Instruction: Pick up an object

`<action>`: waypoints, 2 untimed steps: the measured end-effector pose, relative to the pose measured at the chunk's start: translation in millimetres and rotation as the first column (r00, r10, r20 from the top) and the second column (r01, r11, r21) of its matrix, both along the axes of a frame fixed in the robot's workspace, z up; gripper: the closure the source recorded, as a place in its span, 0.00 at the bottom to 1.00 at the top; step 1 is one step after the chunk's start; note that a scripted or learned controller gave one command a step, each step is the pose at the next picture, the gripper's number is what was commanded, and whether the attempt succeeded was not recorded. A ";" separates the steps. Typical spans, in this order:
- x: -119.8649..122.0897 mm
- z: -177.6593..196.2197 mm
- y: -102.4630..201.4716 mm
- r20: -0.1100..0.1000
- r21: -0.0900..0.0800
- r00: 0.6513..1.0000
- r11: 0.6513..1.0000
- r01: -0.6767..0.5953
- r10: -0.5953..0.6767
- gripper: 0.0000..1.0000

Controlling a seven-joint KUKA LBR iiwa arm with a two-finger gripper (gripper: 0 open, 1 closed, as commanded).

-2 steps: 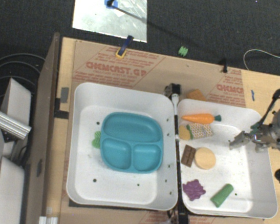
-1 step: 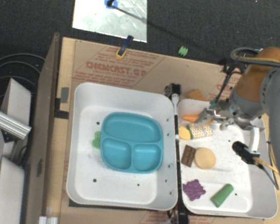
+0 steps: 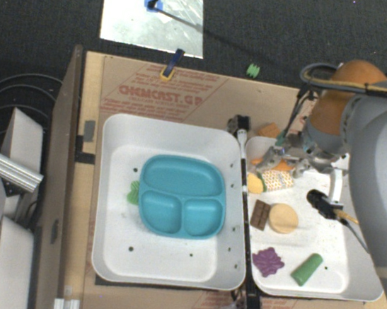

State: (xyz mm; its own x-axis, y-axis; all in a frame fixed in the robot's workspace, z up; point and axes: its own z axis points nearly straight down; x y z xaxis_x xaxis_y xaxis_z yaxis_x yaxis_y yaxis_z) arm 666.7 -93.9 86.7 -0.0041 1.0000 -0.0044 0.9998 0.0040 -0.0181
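Observation:
My gripper (image 3: 283, 161) is down in the far left part of the right bin (image 3: 348, 275). It hangs right over an orange-and-white patterned piece (image 3: 276, 180) and next to a yellow piece (image 3: 254, 184) by the bin's left wall. An orange item (image 3: 269, 131) lies just behind the gripper at the bin's far rim. Nearer the front of this bin lie a brown bar (image 3: 261, 215), a tan round piece (image 3: 284, 218), a purple grape bunch (image 3: 268, 261) and a green cylinder (image 3: 307, 268). I cannot see anything held.
The left bin (image 3: 113, 246) holds a blue divided plate (image 3: 182, 196) with a small green item (image 3: 133, 192) against its left side. The grey arm (image 3: 381, 169) covers the right bin's far right part.

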 end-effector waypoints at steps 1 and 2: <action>-0.1 0.9 0.6 0.004 -0.001 1.000 1.000 0.002 -0.002 0.00; 0.0 0.8 -0.2 0.003 0.002 1.000 1.000 0.002 -0.002 0.00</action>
State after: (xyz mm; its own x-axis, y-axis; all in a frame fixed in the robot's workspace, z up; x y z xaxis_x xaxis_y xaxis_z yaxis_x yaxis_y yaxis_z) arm 666.7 -94.0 87.5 -0.0021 1.0000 -0.0028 0.9999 0.0021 -0.0146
